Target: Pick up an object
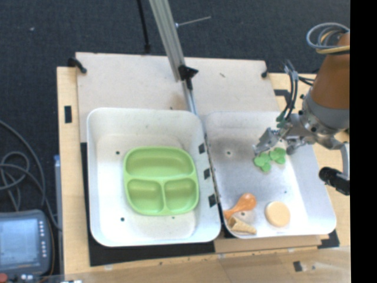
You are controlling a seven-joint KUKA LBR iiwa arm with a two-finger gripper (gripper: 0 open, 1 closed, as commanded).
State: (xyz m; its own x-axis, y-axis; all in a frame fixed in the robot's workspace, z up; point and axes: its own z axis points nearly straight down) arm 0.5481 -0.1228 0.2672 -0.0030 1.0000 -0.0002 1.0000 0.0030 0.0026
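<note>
Fingers first: my gripper [272, 141] hangs low in the right bin [306, 217], and my two fingers look spread apart, with nothing between them. A small green toy [270, 159] that looks like a bunch of leaves lies just below them, on the bin floor, and I cannot tell if a fingertip touches it yet. I think this green toy is the one to pick up, since it is the closest. To do it well, I should come straight down so one finger goes on each side of the toy, and then close slowly. The toy is flat and bumpy, so I should go low, almost to the floor, or my fingers may slide over the top. Near the front of the same bin lie an orange spoon [242, 204], a tan cone [242, 224] and a round tan disc [277, 213]. They are well apart from the green toy, so they should not get in my way. The wall between the two bins is off to the side, and there is open floor around the toy, so I have room to lift straight up. The left bin [100, 158] holds a green plate [160, 179] with three parts. Both bins sit on the tabletop [129, 75].
</note>
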